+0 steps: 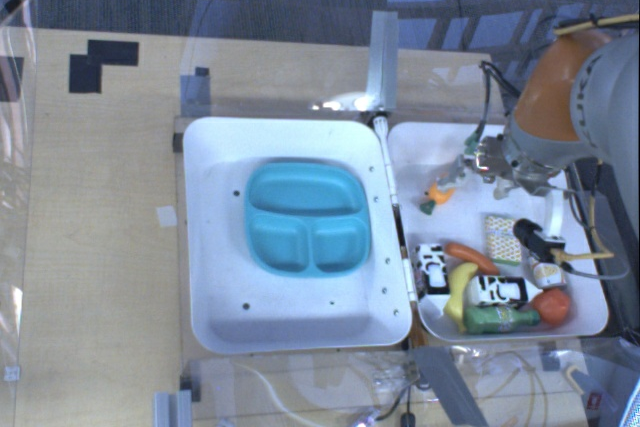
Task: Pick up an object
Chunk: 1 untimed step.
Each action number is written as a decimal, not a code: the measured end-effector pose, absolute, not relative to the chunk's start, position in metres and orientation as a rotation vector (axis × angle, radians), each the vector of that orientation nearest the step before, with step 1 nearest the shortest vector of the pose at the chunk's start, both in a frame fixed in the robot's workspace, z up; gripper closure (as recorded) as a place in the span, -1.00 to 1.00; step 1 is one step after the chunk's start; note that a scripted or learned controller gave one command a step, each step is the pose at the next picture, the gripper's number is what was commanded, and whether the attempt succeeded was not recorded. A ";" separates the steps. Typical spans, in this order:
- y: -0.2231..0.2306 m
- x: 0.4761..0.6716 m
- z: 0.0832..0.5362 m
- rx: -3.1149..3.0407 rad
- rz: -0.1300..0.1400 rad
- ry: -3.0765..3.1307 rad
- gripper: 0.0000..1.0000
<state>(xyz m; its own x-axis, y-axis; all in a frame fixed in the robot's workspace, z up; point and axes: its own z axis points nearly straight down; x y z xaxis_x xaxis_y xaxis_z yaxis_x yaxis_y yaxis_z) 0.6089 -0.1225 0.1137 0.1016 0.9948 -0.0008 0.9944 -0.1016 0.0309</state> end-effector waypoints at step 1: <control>-0.081 0.620 0.088 2.551 0.016 1.825 -1.00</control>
